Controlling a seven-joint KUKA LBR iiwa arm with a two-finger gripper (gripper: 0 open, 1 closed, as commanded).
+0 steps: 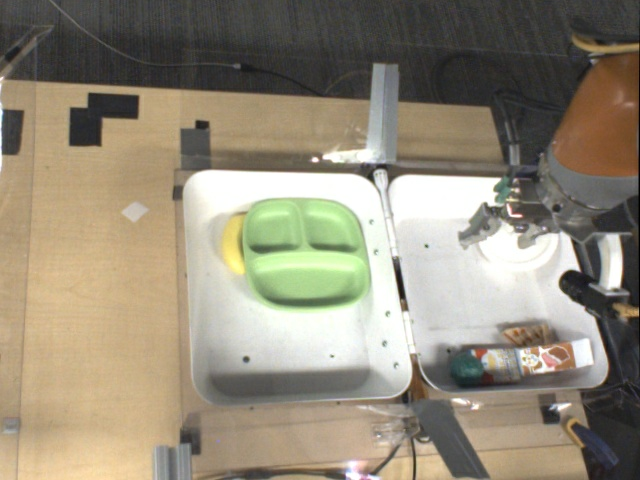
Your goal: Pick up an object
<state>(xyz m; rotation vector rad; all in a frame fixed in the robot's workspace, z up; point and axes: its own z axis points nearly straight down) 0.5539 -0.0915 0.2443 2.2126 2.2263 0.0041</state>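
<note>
Bins sit side by side on the wooden bench, the left bin (210,368) and the right bin (430,298) divided by their touching rims. Over the upper right part of the right bin hangs the gripper (505,223), reached in from the right on the grey arm with its orange band (600,108); its fingers stand spread apart with nothing between them, one grey finger (478,228) pointing left over bare bin floor. Just under the gripper lies a faint white round thing (520,250), hard to make out against the white floor. Along the right bin's lower wall lies a bottle (520,360) on its side, green cap to the left and printed label to the right, well apart from the gripper. In the left bin a green divided tray (303,251) rests near the middle, and a yellow object (232,245) peeks from beneath its left edge, mostly hidden by it
</note>
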